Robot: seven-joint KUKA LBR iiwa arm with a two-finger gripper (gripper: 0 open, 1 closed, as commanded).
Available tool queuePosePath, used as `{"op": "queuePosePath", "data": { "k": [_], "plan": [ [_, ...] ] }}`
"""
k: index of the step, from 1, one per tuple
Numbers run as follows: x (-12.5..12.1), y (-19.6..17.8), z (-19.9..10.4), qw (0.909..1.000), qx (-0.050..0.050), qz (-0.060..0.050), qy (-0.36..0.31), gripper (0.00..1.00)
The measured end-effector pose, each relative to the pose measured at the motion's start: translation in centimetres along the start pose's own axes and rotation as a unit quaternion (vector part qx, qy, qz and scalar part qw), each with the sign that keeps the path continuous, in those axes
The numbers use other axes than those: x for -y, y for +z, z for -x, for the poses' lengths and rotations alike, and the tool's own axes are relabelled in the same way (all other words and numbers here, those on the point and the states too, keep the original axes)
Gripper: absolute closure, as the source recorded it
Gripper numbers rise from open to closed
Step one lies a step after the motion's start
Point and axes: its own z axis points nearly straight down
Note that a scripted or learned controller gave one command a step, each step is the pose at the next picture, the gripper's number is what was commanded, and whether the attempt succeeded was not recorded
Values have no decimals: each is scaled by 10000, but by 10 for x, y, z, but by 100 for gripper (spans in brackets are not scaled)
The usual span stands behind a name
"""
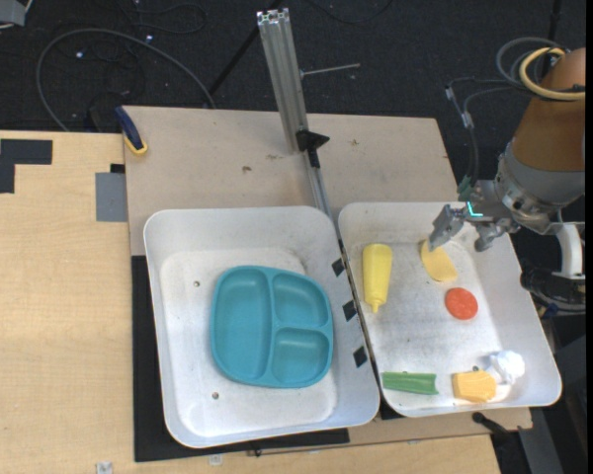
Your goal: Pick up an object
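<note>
While the tool (466, 227) hangs with fingers spread wide above the yellow piece (438, 265) in the right bin (534, 368), it seems lined up for grasping

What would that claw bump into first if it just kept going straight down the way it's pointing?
Most likely the small yellow piece in the right bin. The gripper hangs right above and beside it, pointing downward. Depth is hard to judge from this slant, so it might hit the bin floor alongside instead.

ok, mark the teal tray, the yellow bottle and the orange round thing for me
teal tray (239, 349): camera view, left compartment of the tray.
yellow bottle (377, 270): camera view, middle of its body.
orange round thing (462, 304): camera view, centre of its top face.
</note>
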Motion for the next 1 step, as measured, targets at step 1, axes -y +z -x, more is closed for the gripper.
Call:
{"op": "queuePosePath", "data": {
  "k": [1],
  "plan": [
    [0, -1, 0, 10000, 1, 8, -1, 0]
  ]
}}
